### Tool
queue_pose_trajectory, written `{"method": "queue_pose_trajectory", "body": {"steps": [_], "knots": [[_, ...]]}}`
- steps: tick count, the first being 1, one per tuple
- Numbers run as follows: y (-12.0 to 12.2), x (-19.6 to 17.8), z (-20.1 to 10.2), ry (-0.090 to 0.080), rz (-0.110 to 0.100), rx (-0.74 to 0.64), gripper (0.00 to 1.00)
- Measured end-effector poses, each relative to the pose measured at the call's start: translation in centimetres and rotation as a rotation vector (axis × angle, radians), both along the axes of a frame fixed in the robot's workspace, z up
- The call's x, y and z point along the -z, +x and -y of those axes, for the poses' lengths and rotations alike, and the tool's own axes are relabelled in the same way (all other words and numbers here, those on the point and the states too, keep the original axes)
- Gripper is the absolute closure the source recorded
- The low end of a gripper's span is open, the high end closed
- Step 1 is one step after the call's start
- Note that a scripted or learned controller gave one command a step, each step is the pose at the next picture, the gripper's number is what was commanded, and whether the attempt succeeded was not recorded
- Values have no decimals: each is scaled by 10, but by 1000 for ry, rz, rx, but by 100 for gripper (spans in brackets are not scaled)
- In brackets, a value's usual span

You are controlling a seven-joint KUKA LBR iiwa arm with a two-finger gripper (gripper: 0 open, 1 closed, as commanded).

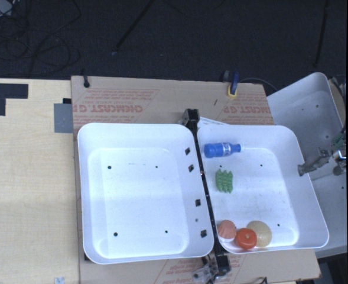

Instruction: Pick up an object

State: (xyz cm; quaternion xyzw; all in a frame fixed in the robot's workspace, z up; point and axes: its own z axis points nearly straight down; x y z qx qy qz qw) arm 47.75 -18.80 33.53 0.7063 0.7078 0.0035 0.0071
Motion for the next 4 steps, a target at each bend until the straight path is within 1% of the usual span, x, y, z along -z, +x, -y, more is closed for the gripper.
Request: {"method": "queue_pose_trajectory", "body": {"steps": [1, 2, 3, 4], "knots": [[-1, -89, 27, 0, -7, 1, 0], [-2, -42, 25, 6, -20, 3, 0], [-2, -22, 25, 6, -19, 3, 0], [42, 110, 23, 9, -27, 1, 0]]}}
